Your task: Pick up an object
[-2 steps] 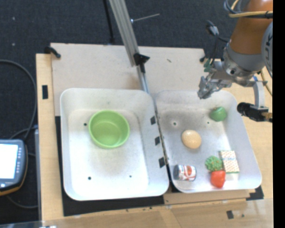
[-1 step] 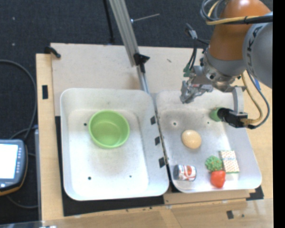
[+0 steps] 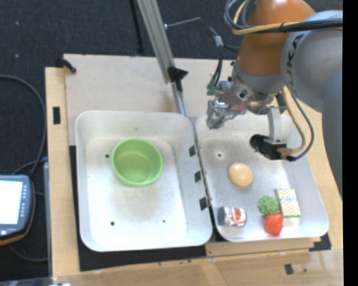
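Two shallow white bins sit side by side on the bench. The left bin holds a single light green bowl, upright, toward its upper middle. The right bin holds the loose things: a pale, egg-shaped object lies alone near the middle of the bin floor, with open floor all around it; near the front edge a small can lies on its side close to the wall shared with the left bin; in the front right corner a green, leafy-looking toy vegetable, a red toy vegetable and a small patterned box crowd together, touching or nearly so. A black fitting with a cable hangs from the arm over the upper right of this bin. A slanted aluminium post rises from the back of the bench, and a tablet-like pendant lies off the bench at the far left. The grey arm with its orange band reaches in from the right, its wrist pointing down and slightly left. The gripper hovers over the back left corner of the right bin, near the dividing wall, well apart from every object; from this angle the metal tips look close together with nothing between them, though their exact gap is hard to judge.
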`<state>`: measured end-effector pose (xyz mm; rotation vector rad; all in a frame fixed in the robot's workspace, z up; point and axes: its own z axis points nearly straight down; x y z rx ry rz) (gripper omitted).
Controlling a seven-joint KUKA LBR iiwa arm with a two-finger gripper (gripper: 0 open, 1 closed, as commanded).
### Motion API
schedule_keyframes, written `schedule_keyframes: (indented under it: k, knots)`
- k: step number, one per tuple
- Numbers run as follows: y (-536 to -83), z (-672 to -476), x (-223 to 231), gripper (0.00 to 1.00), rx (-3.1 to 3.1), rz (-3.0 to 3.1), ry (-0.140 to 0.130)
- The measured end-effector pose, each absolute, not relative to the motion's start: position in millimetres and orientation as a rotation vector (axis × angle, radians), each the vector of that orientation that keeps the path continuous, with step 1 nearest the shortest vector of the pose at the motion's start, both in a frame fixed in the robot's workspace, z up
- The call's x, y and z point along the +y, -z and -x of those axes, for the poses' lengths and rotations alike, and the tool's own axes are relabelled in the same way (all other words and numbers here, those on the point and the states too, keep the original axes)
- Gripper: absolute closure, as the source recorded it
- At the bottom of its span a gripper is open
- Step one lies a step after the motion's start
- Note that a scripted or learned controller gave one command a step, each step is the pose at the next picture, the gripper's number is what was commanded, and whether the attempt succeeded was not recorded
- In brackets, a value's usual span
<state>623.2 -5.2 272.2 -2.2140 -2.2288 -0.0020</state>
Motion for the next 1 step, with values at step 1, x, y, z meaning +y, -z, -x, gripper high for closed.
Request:
schedule_keyframes:
  k: [1]
  knots:
    - [-268.1, -614.7, 49.0, 1.0, -2.229, 2.212, 0.001]
